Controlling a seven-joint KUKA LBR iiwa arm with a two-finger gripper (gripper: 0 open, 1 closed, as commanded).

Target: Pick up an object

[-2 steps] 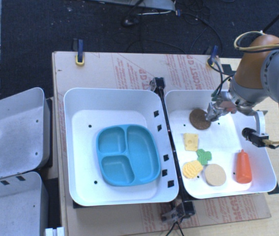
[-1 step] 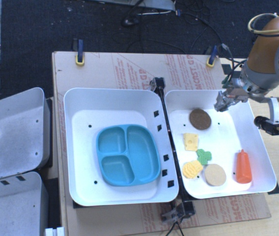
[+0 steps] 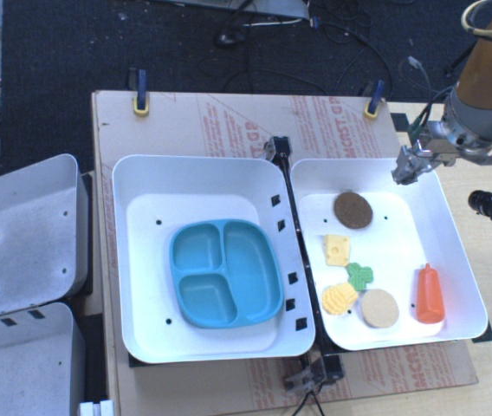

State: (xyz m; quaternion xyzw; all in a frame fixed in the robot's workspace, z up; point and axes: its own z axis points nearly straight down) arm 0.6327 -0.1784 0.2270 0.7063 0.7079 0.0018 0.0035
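**Gripper at the right bin's far corner**

Nearest lay a tan disc (image 3: 379, 308), beside a yellow piece (image 3: 339, 299), a green piece (image 3: 360, 276) and an orange bottle (image 3: 429, 294) in the right bin (image 3: 454, 232). A cheese wedge (image 3: 337, 250) and brown cookie (image 3: 352, 210) sat farther back. The left bin (image 3: 142, 198) held a blue tray (image 3: 225, 272). The gripper (image 3: 404, 170) hung over the right bin's far rim, grasping nothing; open or clenched, I couldn't tell.

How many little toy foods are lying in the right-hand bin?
6: a brown cookie at the back, cheese wedge mid-left, green piece below it, yellow ridged piece and tan disc in front, orange bottle on the right.
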